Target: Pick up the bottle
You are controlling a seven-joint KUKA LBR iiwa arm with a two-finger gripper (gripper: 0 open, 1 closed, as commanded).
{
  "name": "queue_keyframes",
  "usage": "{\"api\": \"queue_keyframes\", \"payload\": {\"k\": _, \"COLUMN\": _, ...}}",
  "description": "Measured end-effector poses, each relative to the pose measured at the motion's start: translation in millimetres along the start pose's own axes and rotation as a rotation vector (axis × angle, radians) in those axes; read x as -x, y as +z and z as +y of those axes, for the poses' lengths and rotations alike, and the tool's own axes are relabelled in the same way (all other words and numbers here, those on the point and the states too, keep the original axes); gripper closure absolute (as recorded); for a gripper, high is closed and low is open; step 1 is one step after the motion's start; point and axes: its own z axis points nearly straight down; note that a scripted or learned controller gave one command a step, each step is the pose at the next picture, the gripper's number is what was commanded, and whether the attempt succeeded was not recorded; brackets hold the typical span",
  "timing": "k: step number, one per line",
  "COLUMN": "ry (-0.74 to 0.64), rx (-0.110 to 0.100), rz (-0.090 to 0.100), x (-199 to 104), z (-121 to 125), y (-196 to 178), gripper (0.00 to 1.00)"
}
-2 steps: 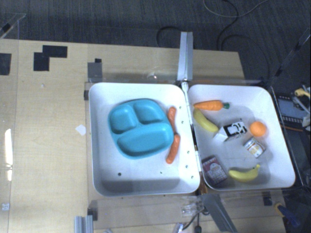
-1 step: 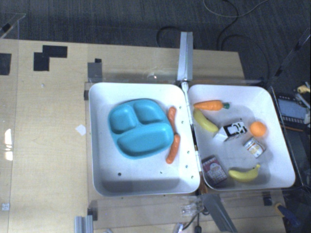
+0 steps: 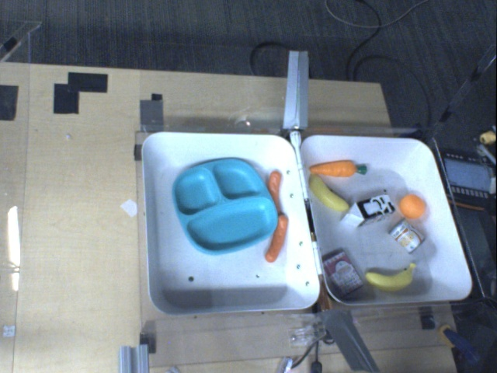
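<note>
Lying tilted in the right bin (image 3: pixel 443 208), the bottle (image 3: pixel 406 235) points its long axis diagonally.

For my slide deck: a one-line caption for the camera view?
Blue tray in the left bin; bottle among fruit in the right bin.

Both bins – the left bin (image 3: pixel 167 286) and the right bin (image 3: pixel 446 208) – look like smooth white plastic with a slight sheen. The blue divided tray (image 3: pixel 221 206) is glossy moulded plastic too. The bench top (image 3: pixel 70 231) reads as pale wood or laminate, pretty matt, and the floor (image 3: pixel 194 14) behind it looks like dark, rough carpet. The post (image 3: pixel 296 92) between the bins looks like brushed metal. The bananas (image 3: pixel 328 194), carrot (image 3: pixel 335 169) and orange (image 3: pixel 412 207) have that smooth toy-plastic finish. The little bottle (image 3: pixel 405 235) looks shiny – clear plastic or glass, can't tell which.
</note>
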Motion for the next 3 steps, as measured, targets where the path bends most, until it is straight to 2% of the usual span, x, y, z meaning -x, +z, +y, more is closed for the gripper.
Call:
{"api": "queue_keyframes", "payload": {"k": 1, "ry": -0.118, "rx": -0.007, "rz": -0.009, "x": -4.9, "z": -44.0, "y": 102.5, "gripper": 1.0}}
{"api": "queue_keyframes", "payload": {"k": 2, "ry": -0.028, "rx": -0.008, "rz": -0.01, "x": -2.5, "z": 25.3, "y": 211.6, "gripper": 1.0}}
{"api": "queue_keyframes", "payload": {"k": 3, "ry": 0.016, "rx": -0.006, "rz": -0.007, "x": 10.5, "z": 23.0, "y": 155.7, "gripper": 1.0}}
